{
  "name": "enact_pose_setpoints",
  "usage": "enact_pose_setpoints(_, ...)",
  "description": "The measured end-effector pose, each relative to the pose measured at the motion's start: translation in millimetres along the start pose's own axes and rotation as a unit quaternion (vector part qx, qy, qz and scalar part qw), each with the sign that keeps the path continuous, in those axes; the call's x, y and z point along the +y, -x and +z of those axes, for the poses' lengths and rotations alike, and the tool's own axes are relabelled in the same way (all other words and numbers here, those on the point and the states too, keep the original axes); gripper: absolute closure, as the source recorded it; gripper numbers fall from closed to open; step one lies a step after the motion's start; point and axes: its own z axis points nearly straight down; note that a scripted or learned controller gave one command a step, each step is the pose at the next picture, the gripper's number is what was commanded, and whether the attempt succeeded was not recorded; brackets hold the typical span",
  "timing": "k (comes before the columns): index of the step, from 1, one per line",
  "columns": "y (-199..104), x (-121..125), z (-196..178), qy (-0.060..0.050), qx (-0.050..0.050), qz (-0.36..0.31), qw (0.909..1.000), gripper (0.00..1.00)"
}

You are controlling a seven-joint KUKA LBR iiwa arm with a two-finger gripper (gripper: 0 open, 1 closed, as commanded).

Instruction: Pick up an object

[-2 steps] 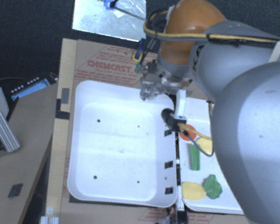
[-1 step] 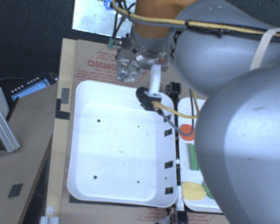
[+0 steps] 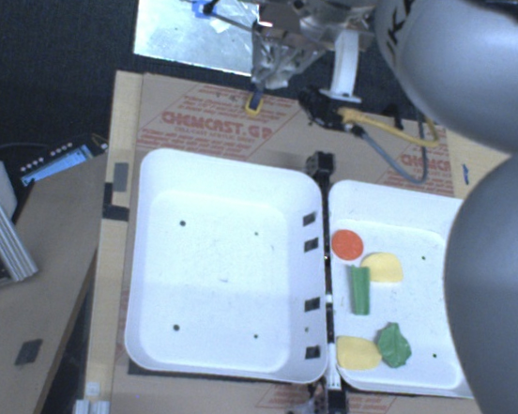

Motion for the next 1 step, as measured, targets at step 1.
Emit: enact_pose_setpoints(1,11.9,0.7,-104.0,-0.003,-0.001,0.000,1.0000,1.00)
